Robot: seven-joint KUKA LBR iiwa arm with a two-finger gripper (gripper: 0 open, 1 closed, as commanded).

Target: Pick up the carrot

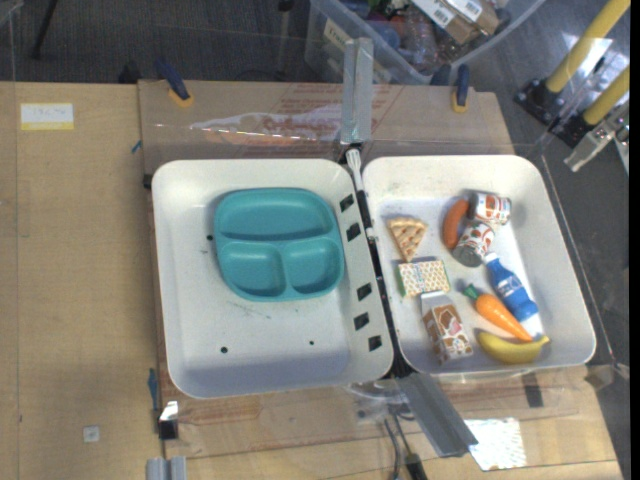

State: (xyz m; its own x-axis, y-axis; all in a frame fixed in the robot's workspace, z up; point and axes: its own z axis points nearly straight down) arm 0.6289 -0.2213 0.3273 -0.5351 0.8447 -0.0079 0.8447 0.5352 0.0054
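One carrot [494, 311] | touching banana [512, 346], possibly bottle [512, 287]

This is a robotics lab or test cell, not a home. Two shallow white plastic bins [180, 268] sit clamped side by side on a plain plywood worktop [70, 268], and a clear plastic tub [335, 23] of jumbled props stands on the grey floor behind.

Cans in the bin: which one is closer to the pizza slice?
The lower can, lying beside the orange-red sausage, is closer to the pizza slice. The other can sits higher, further right.
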